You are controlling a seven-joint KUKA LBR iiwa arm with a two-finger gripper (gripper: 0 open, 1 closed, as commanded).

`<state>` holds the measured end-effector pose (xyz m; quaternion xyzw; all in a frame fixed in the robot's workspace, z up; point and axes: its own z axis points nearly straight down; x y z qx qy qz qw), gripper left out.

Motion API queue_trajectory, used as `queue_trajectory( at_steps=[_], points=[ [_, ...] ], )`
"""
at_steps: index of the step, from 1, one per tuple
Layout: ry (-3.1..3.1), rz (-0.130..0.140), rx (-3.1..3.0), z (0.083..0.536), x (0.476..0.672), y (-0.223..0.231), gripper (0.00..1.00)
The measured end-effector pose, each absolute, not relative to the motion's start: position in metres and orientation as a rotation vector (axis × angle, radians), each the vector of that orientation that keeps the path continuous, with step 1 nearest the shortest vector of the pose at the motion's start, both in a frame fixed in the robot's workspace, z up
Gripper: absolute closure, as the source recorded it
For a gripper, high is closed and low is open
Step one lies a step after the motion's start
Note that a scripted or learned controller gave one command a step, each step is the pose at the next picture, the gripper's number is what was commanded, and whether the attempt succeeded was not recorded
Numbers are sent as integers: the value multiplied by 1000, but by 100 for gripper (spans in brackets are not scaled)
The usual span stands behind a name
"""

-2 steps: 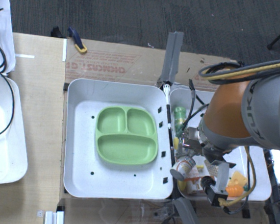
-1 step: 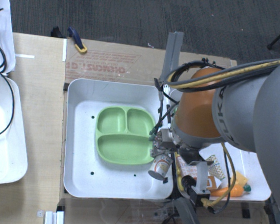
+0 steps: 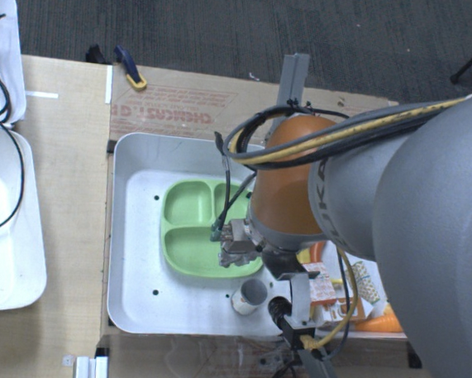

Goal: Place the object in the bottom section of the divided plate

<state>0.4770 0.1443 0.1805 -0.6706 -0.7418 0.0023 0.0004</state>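
We see the gripper (image 3: 231, 253) low over the pale green plastic divided plate (image 3: 190, 238), at its bottom section, probably to place something there. Whether it grasps anything, we cannot tell. A small grey-white cup (image 3: 250, 296) stands just below it in the white bin (image 3: 131, 240).

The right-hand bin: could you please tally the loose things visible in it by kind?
Green divided plate: 1
Small grey cup: 1
Colourful printed packages, partly hidden under the arm: at least 1, exact number unclear
Total: 3 at minimum, in the white bin
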Motion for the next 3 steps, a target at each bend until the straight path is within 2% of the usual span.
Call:
queue_trajectory(
  at_steps=[1,2,3],
  points=[
    [-2329,7,-2107,181,477,144,0],
    [-2330,13,-2106,188,477,143,100],
    [-1769,10,-2595,167,481,109,100]
  ],
)
